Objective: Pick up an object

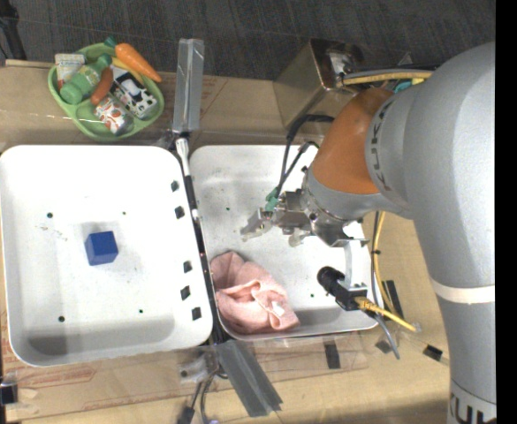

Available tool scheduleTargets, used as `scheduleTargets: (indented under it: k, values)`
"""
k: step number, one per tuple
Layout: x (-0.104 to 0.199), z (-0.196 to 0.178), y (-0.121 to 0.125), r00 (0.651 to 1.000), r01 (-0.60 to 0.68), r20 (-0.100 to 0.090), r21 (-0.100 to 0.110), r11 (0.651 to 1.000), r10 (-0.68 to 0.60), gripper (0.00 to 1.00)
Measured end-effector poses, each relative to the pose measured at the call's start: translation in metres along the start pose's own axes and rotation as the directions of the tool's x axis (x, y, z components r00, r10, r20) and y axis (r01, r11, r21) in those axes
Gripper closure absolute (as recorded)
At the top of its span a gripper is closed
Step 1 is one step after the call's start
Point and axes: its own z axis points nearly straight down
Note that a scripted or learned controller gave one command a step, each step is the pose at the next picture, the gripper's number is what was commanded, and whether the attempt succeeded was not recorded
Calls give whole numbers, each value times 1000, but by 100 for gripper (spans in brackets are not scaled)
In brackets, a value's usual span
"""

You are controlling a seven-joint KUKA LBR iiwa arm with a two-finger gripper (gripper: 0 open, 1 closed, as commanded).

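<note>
Right now my gripper (256, 226) over the right bin (240, 162), finger state I cannot tell, pink cloth (249, 297) at six o'clock, blue cube (102, 246) in left bin (28, 184)

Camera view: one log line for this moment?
hand over right bin, holds nothing visible | pink cloth at right bin's near-left corner | blue cube in left bin

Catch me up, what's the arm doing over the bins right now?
The arm reaches in over the right bin, with its gripper above the bin's bare floor. Nothing shows between its fingers. A crumpled pink cloth lies in that bin's near corner, apart from the gripper. A blue cube sits alone in the left bin. A green bowl of toy food rests on the bench behind the left bin. So nothing has been picked up at this point.
</note>
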Motion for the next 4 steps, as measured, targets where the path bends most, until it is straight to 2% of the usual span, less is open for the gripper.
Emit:
scheduleTargets:
  k: [1,2,3,4]
  values:
    - [9,68,-38,998,61,0,4,998,-61,0]
    - [25,-34,-44,997,-82,0,-1,997,82,0]
    - [14,68,-30,998,-56,1,2,998,56,0]
    - [14,68,-30,998,-57,1,2,998,57,0]
